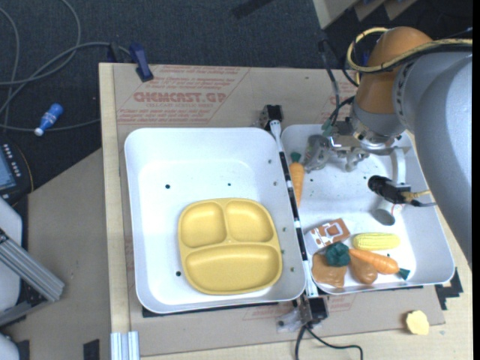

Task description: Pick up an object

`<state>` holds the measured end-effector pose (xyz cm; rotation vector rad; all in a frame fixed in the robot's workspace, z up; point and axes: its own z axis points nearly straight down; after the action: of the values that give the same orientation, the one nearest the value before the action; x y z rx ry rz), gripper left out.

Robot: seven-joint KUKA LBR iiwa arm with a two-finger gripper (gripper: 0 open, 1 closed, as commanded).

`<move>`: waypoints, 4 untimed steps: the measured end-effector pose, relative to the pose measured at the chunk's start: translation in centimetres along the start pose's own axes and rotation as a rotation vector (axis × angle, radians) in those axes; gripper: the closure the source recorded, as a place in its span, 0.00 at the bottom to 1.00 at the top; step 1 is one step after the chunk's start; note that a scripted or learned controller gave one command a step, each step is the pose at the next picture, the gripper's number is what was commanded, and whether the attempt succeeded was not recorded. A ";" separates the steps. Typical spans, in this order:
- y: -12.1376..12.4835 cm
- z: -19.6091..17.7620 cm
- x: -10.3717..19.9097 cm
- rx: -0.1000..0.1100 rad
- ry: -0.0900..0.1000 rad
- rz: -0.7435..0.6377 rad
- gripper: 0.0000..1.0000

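Note:
My gripper (331,154) hangs low over the far end of the right bin (431,238), below the grey arm and its orange band. Just to its left an orange toy carrot (297,180) with a green top lies along the bin's left wall. At the near end of this bin sits a cluster of toy food: a small brown and white box (330,233), a teal piece (337,255), a yellow corn cob (375,241), a second carrot (373,260) and brown bread-like pieces (328,273). Nothing shows between the gripper and these things.
The left bin (150,163) holds a yellow divided plate (228,244). A yellow scrap (417,322) lies on the bench outside the right bin's near corner. A blue clip (140,61) sits at the bench's far left edge.

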<state>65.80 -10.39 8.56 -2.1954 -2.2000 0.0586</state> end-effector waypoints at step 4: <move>0.0 0.2 0.2 -0.004 0.002 0.000 0.00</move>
<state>65.83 -10.15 8.37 -2.1959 -2.2014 0.0518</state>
